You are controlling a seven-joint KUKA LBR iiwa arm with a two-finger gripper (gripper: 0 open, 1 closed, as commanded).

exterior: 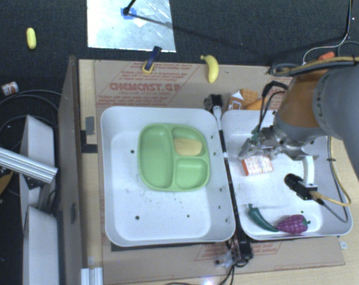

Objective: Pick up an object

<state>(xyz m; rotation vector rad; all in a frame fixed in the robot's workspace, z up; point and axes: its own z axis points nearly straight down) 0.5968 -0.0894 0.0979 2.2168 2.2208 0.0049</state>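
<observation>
My gripper point(255, 146) hangs low in the right bin point(334, 218), near its upper left part, on the grey arm with the orange band that comes in from the right. Just below it lies a small orange and white box point(258, 166), very close to the gripper's tip; whether they touch I cannot tell. At the front of the same bin lie a green pepper point(260, 217) and a purple bunch of grapes point(292, 224), side by side.
The left bin point(117, 218) holds a green divided plate point(158, 159) with a yellow item point(188, 145) in its upper right compartment. A yellow banana point(211, 69) lies on the cardboard behind the bins. Something orange point(246, 97) sits behind the right bin.
</observation>
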